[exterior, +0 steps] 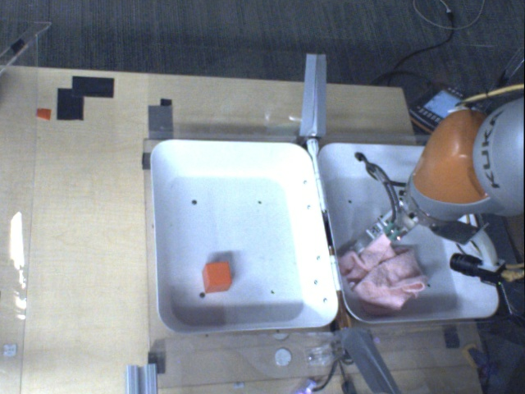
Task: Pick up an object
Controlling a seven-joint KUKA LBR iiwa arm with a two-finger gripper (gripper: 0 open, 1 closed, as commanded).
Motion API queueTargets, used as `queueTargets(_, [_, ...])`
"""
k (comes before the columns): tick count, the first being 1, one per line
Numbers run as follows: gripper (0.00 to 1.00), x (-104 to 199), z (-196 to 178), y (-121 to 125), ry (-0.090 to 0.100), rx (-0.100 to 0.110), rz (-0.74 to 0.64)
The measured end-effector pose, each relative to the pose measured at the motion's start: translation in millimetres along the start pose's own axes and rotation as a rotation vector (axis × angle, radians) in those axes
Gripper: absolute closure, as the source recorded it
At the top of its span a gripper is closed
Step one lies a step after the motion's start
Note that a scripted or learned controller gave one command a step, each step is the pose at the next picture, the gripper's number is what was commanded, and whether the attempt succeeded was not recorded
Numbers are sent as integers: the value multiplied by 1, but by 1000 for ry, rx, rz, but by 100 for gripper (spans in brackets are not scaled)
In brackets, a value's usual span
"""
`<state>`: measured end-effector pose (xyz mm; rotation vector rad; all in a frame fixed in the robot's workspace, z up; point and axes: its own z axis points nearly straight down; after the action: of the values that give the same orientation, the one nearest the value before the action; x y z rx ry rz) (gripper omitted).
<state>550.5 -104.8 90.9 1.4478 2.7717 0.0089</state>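
Pink cloth [382, 273] is touched from above by the gripper [387, 231]; whether it is grasped cannot be told.

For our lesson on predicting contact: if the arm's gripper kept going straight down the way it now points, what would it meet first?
Most likely the pink cloth crumpled in the right bin. The gripper is right at the cloth's upper edge, though from this slanted view I cannot tell whether it already touches it.
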Motion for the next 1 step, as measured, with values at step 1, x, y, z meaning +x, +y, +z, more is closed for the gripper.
queueTargets(1, [0,12,0,-9,-3,-4,89])
